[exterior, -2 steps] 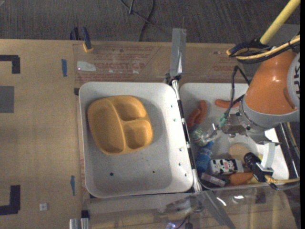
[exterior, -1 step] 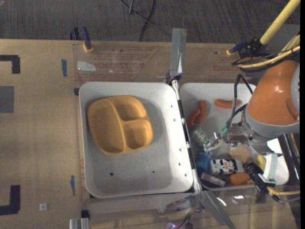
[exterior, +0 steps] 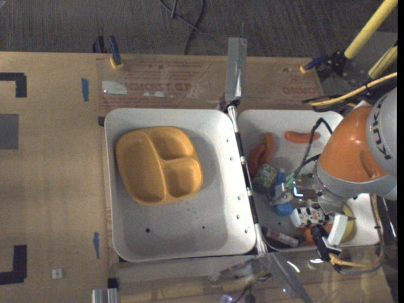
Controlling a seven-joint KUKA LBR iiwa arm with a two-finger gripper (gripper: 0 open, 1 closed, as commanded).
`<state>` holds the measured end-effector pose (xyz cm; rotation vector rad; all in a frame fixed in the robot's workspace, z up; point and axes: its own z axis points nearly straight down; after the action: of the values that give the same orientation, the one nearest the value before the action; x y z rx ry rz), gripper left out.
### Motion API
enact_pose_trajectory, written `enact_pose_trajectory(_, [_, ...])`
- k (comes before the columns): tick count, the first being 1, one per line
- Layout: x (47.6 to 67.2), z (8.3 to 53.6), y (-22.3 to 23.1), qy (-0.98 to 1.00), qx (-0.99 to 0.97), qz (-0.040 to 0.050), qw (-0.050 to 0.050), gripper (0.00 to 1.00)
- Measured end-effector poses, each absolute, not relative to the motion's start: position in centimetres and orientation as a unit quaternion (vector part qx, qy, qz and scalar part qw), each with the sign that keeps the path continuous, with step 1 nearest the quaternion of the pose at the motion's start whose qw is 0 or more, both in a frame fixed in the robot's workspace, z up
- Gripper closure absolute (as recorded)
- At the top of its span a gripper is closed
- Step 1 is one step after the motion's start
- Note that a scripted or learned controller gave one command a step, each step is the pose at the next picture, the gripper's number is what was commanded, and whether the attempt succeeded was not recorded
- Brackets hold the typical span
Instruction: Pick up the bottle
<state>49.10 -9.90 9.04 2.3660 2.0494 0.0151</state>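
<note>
Dark grey carpet (exterior: 76, 11) is showing beyond the tan wooden bench (exterior: 50, 169), black cables (exterior: 180, 2) are trailing over it, and blue tape strips (exterior: 84, 88) are sticking to the benchtop

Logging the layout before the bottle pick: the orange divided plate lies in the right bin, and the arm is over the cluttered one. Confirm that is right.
Not quite. The camera view shows the orange divided plate in the left bin. The arm is indeed over the cluttered right bin.

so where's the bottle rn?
Camera view: the bottle lies in the right bin, near its front edge, just below the gripper and beside the banana.
</note>
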Motion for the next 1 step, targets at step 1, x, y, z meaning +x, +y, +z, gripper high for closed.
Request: enact_pose_trajectory(1, [49.14,10.05,-9.96,0.653,0.757,0.0056,0.007,1.00])
